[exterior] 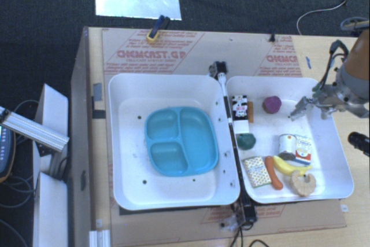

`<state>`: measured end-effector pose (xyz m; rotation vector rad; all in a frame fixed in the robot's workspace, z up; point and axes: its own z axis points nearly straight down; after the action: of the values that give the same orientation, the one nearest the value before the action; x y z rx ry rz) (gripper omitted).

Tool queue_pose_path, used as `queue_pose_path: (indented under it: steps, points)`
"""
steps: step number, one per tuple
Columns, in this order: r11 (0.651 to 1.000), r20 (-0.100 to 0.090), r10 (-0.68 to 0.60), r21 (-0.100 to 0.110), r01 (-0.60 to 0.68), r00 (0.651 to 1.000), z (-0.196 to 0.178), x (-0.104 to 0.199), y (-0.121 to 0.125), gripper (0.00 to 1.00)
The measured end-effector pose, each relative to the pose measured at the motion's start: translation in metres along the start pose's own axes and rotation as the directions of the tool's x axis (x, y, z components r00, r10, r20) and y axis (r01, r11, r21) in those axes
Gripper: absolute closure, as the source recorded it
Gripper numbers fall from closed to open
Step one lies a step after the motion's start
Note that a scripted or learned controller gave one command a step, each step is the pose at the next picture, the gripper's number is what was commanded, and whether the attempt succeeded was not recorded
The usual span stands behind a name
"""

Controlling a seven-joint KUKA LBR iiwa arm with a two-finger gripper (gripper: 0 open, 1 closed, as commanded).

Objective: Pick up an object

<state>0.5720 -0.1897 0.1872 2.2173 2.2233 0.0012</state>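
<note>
The gripper [313,109] hangs open and empty over the right bin [341,159]. A purple ball [272,104] lies just left; a can [286,143], banana [289,167] and carton [240,107] crowd below and beside.

Seen from one fixed camera high above the bench [173,46], angled down across two white bins, the left bin [124,124] and right bin [335,153] framed whole, with dark floor [46,3] beyond the far edge.

Two shallow white plastic bins side by side, left bin [133,124] holding a blue divided tray [180,140], right bin [332,142] scattered with small toy foods, grey two-finger gripper [312,108] spread at right.
</note>
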Motion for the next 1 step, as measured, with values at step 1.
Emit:
queue_pose_path:
  steps: [1]
  points:
    - [1.000, -0.001, -0.002, 0.000, 0.002, 1.000, 0.0561, 0.0191, 0.0530, 0.00]
